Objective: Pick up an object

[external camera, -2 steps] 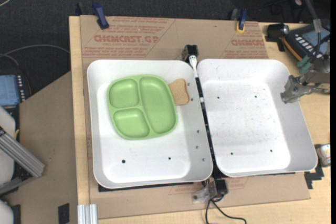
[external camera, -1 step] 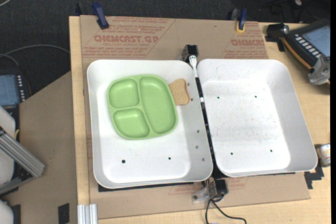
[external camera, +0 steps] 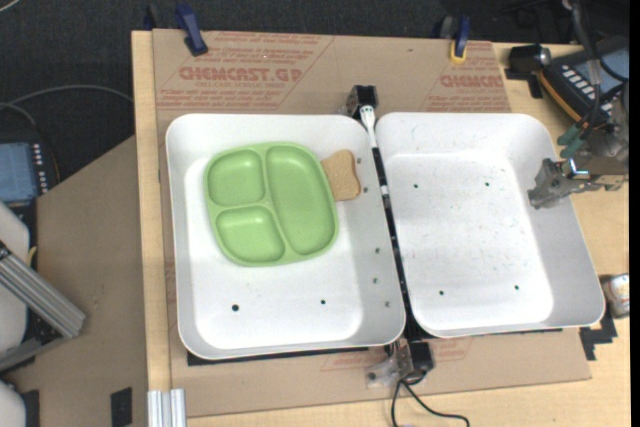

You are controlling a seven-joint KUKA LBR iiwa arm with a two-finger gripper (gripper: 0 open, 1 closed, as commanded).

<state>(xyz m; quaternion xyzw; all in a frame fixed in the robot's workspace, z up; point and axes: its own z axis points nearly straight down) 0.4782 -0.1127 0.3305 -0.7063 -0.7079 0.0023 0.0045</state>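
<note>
Hand [external camera: 553, 183]: at 3 o'clock of the frame, over the right rim of the right bin; small, grey and blurred, so whether spread wide or pinched narrow cannot be told; nothing seen between the tips.
Arm: reaching in from 3 o'clock, mostly cut off by the frame edge; hard to separate from the cables and dark gear behind it.
Right bin [external camera: 480, 315]: white, shallow, speckled floor with a few small dark dots; right-hand corner partly covered by the hand.
Left bin [external camera: 270, 315]: white, shallow, touching the right bin along a dark seam at 12 to 6 o'clock.
Green plate [external camera: 270, 203]: three compartments, lying flat in the upper half of the left bin, toward 10 o'clock from the bin's middle.
Tan object [external camera: 343, 175]: flat, light brown, at 3 o'clock of the green plate, touching or slipped slightly under its rim; which of the two cannot be made out; kind of thing unclear.
Distance: hand well apart from both plate and tan object, a whole bin between.
Surface [external camera: 250, 65]: brown board with faded red lettering, partly legible; blue clamps at 11 and 1 o'clock.
Edges: cables and pale shapes at 9 and 7 o'clock cut off; not identifiable.
</note>
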